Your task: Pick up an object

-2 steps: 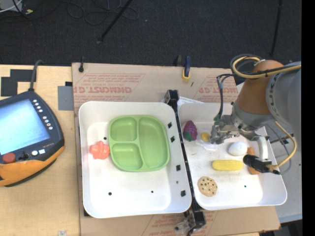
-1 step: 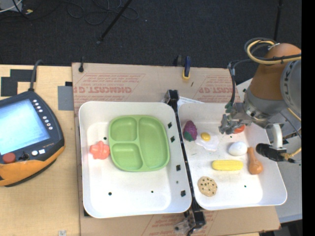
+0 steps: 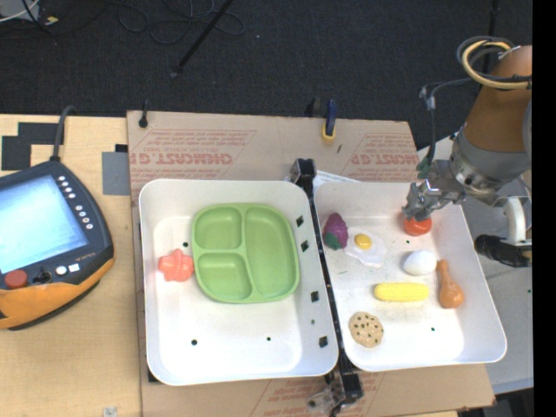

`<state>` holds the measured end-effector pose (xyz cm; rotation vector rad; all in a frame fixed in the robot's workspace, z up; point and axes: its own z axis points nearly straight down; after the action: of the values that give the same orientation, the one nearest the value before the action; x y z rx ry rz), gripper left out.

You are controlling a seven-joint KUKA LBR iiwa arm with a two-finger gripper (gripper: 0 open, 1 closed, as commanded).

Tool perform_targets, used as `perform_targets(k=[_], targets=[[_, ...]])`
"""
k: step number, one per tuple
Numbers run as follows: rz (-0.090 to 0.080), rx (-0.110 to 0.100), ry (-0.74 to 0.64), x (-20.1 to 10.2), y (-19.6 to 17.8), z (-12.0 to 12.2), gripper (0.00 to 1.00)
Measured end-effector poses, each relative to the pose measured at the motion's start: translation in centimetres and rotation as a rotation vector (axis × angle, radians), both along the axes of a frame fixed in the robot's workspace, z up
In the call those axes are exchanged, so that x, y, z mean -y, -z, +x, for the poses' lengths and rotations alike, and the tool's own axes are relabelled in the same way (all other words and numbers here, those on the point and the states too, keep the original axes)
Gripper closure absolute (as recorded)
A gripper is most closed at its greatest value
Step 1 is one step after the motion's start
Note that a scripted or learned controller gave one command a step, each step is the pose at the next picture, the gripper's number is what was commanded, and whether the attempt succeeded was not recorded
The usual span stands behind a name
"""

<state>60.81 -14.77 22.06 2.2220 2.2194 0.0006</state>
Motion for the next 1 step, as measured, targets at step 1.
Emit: perform_targets(k=[1], targets=[[0.001, -0.002, -0.001, 0.08, -0.70, 0.00, 1.00]])
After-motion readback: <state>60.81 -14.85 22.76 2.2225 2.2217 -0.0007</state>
